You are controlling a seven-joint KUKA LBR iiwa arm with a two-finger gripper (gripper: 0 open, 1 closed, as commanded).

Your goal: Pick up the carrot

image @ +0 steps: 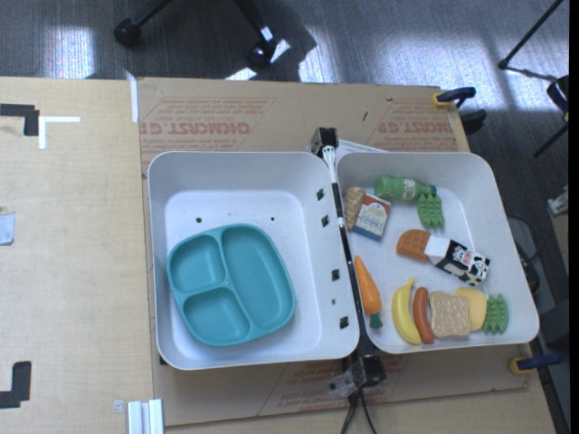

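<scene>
Hand state can't tell, so approach step not begun by my read; carrot (365, 285) lies lower centre of frame w/ left wall of right bin (503, 208) alongside, banana (403, 315) near; next needs descent there.

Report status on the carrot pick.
Carrot lying in right bin, hard against the dividing wall, untouched. Banana close beside its green end. Teal tray in left bin.

Lab or office test area: wooden bench (63, 269), office chair base (208, 12), carpet floor (389, 25).
</scene>
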